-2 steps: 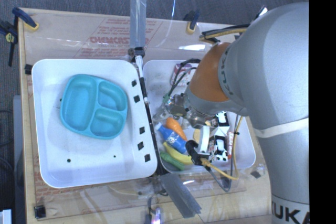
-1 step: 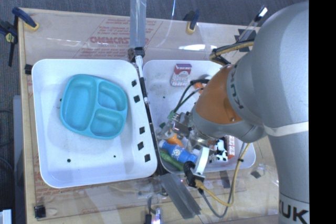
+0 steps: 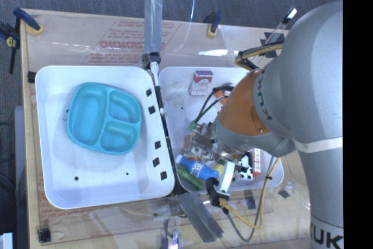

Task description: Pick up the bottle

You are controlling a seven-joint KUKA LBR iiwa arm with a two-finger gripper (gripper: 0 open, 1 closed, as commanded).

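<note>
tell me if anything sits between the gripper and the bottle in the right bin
Nothing visible does. The gripper is low in the right bin, right above the blue bottle near the bin's front edge. A green item lies against the bottle's front side, not between them. The red and white packet lies well away at the back.

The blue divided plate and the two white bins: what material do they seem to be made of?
The blue divided plate looks like moulded plastic with a smooth, matte finish: one even colour, rounded compartments, soft edges. The left bin and the right bin seem to be thin white plastic, slightly glossy, with rounded corners and rims. The picture cannot confirm either.
</note>
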